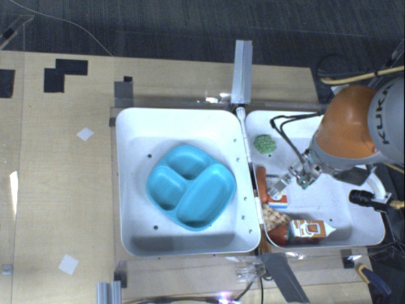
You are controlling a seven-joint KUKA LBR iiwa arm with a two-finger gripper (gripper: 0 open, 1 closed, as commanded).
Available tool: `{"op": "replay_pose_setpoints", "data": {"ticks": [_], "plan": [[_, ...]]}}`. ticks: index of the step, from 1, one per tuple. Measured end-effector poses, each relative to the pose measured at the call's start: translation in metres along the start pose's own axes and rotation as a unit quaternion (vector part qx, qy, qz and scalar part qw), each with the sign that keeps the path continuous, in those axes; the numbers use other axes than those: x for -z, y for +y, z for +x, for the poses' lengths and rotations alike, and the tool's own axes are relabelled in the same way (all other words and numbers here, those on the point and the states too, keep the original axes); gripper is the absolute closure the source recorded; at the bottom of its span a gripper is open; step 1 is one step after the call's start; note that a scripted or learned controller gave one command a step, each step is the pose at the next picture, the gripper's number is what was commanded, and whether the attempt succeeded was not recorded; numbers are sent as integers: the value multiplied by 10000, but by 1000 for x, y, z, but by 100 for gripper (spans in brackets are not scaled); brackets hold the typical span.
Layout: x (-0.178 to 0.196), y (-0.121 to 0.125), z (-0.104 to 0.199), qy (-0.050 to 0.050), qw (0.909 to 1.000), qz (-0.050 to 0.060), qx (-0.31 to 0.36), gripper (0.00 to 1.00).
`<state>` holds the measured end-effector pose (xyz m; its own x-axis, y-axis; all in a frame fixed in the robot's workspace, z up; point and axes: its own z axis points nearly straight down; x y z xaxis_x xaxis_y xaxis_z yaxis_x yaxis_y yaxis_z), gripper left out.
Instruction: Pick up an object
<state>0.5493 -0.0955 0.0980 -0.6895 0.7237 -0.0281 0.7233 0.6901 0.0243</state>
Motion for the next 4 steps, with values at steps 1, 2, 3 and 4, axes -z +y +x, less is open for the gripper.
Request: {"op": "replay_pose_setpoints", "data": {"ticks": [1, 2, 3, 4], "plan": [[-4, 65, -80, 40, 9861, 43, -1659, 0], [33, 92, -82, 94, 9937, 103, -1108, 0], [140, 88, -84, 93, 9971, 95, -748, 0], [51, 94, -79, 107, 9969, 107, -768, 0]]}}
